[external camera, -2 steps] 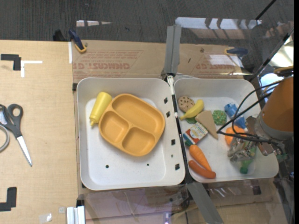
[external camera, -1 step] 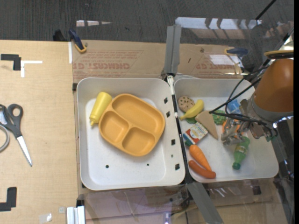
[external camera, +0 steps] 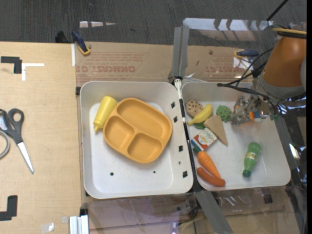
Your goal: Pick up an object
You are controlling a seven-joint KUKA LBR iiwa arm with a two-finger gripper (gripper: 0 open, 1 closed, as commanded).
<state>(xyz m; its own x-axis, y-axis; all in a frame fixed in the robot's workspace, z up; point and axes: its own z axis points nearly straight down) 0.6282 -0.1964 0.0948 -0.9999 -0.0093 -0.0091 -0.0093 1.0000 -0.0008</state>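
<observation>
A: What is held in each bin?
B: A yellow divided tray [external camera: 138, 129] and a yellow bottle [external camera: 104, 112] are seen in the left bin [external camera: 97, 179]. Right of that tray, the right bin [external camera: 273, 179] holds a banana [external camera: 202, 115], cookie [external camera: 193, 106], carrot [external camera: 208, 163] and green bottle [external camera: 250, 158].
A: And the gripper [external camera: 243, 112]?
B: It is blurred above the right bin; its jaw state cannot be told.

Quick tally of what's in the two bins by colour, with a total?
Yellow: 3, the mustard bottle, divided plate, banana
Green: 2, the bottle, broccoli
Orange or red: 2, the carrot, sausage
Brown or tan: 2, the cookie, wedge
Mixed: 1, the small carton
Total: 10
</observation>
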